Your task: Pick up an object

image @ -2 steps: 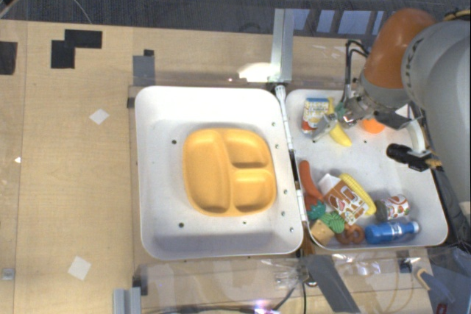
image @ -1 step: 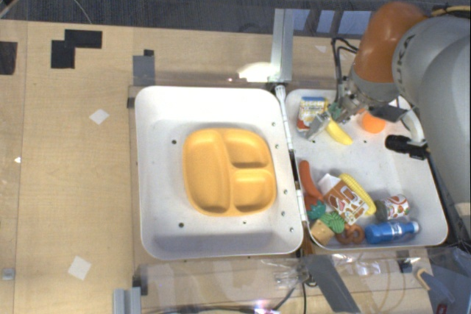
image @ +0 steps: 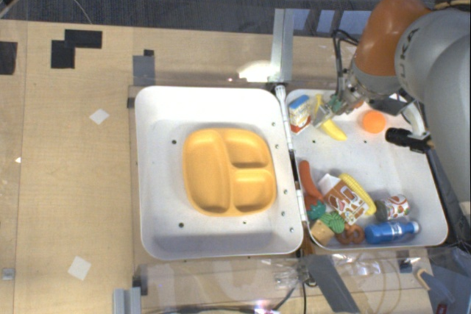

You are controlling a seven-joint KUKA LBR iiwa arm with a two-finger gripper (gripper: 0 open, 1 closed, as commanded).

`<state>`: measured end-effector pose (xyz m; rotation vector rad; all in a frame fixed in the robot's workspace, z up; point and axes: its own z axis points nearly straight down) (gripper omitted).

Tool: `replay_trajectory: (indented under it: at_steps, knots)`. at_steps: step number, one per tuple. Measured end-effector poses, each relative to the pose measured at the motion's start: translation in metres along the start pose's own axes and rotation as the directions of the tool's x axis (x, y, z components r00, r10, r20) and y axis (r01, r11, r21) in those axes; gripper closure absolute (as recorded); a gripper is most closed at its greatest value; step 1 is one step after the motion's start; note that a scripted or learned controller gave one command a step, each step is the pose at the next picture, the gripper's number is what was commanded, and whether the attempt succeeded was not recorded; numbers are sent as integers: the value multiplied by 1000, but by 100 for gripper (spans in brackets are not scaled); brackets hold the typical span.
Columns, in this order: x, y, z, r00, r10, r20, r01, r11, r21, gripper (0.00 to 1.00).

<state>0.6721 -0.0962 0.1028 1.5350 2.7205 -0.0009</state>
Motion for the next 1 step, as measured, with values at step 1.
replay_trajectory:
  at_steps: [1]
  knots:
    - [50, 30, -88, 938, 346, -11, -346, 938, 0, 100]
